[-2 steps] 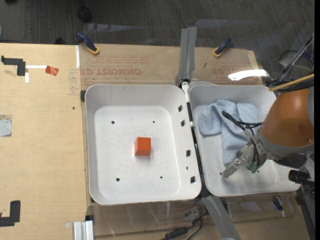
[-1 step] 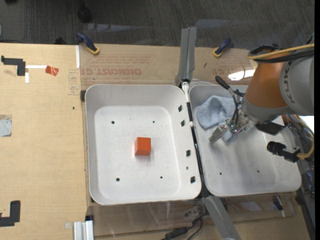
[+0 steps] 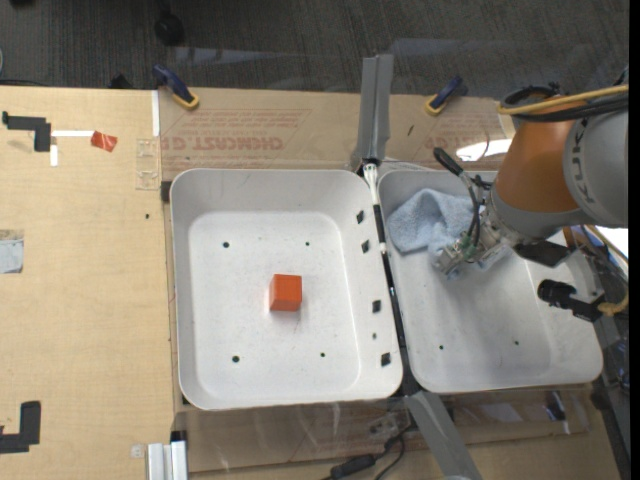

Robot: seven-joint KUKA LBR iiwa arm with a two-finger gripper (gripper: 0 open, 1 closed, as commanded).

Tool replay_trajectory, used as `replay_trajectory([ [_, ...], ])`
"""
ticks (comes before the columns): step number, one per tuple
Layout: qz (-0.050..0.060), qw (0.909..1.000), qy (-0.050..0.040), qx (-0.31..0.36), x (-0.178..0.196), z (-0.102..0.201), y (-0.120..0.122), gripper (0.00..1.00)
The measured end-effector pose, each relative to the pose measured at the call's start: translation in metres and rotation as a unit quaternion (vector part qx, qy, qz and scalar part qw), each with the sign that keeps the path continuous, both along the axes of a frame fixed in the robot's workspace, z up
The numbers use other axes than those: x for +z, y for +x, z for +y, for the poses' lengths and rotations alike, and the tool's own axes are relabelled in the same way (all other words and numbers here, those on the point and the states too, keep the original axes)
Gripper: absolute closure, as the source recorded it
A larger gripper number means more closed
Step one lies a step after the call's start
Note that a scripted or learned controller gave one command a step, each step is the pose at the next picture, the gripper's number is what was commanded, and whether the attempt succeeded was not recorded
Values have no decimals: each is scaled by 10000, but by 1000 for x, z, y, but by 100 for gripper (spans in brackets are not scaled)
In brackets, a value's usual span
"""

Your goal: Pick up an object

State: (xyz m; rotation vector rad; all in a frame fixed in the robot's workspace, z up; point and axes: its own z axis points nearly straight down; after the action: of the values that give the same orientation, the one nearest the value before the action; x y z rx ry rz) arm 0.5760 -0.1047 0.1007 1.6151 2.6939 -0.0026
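white left bin (image 3: 200, 268) holds orange cube (image 3: 286, 293), edges roughly square to walls.

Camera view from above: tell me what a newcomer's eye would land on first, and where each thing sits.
The orange block stands out first, alone near the middle of the left bin. Next comes the grey arm with its orange band, reaching in from the right over the right bin. Its gripper is low beside a crumpled pale blue cloth in that bin's far left corner.
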Motion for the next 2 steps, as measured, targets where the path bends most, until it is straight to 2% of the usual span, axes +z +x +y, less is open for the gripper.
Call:
replay_trajectory([
  [1, -15, 9983, -3, 576, 167, -11, 37, 100],
  [2, 2, 9887, -4, -1501, 90, 21, 83, 100],
])
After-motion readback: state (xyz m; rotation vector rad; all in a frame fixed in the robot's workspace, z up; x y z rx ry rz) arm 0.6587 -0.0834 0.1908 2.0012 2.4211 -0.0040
